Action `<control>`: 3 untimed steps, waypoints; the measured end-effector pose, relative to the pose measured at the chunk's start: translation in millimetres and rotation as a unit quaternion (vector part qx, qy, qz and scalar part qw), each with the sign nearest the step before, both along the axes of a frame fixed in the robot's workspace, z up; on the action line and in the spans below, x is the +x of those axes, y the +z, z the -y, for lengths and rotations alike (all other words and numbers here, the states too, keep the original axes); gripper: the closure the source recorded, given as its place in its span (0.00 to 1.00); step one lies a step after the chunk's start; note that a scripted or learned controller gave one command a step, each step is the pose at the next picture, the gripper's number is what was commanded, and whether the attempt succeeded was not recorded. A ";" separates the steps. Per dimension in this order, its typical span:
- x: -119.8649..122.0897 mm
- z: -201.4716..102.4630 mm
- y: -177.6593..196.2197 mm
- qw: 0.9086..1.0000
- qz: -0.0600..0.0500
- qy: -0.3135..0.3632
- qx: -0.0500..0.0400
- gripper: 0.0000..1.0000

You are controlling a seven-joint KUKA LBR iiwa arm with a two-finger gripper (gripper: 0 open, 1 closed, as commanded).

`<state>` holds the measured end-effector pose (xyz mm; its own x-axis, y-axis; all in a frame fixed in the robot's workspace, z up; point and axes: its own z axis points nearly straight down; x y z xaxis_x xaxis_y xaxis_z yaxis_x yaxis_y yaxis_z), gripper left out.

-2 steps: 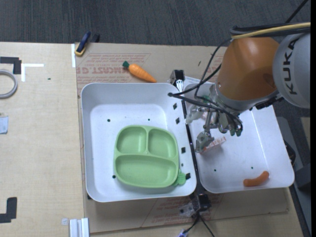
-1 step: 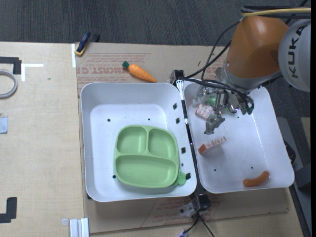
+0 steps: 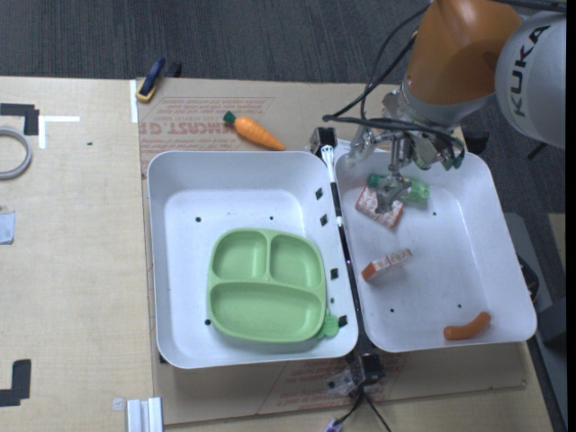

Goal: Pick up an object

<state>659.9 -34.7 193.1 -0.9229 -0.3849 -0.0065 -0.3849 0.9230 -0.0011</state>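
The two bins are white. The divided plate in the left bin is light green. In the right bin, the sausage is orange-red, the small packet is red and white, another packet is red and white too, and a green block lies beside it. The carrot on the brown cardboard is orange with a green top. The arm is orange and grey. The surface is pale beige.

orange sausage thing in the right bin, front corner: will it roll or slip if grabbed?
The orange sausage looks rounded and smooth, so it may slip between fingers. Its slight curve probably limits rolling. It lies close to the right bin front wall, so a push would likely pin it there rather than send it far.
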 end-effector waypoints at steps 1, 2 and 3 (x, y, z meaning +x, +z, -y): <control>-20.9 -24.2 -0.3 0.994 -0.002 0.110 0.000 0.00; -42.1 14.9 -0.2 0.970 -0.001 0.243 -0.001 0.00; -73.0 0.9 -0.2 0.954 -0.002 0.300 -0.001 0.00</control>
